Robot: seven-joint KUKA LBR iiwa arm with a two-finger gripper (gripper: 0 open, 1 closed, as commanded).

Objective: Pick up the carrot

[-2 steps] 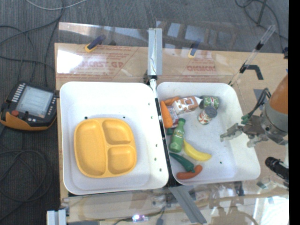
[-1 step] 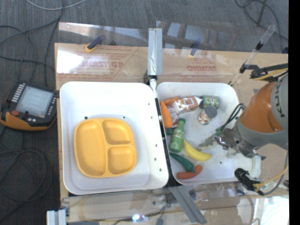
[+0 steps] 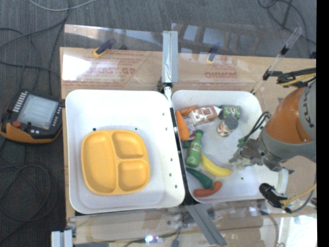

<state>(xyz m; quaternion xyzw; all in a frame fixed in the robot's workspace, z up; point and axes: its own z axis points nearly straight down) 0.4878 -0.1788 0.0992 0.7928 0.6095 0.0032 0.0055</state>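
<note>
Tray (image 3: 115,161) in left bin (image 3: 77,112); carrot (image 3: 181,126) in right bin (image 3: 247,99).

**Grey carpet, cluttered bench edge**

Dark grey carpet (image 3: 128,6) fills the floor, thin cables (image 3: 46,1) looping across it; a wooden bench (image 3: 154,68) catches bright glare at its left end; an orange-edged handheld screen (image 3: 32,117) lies on the carpet, left.
</note>
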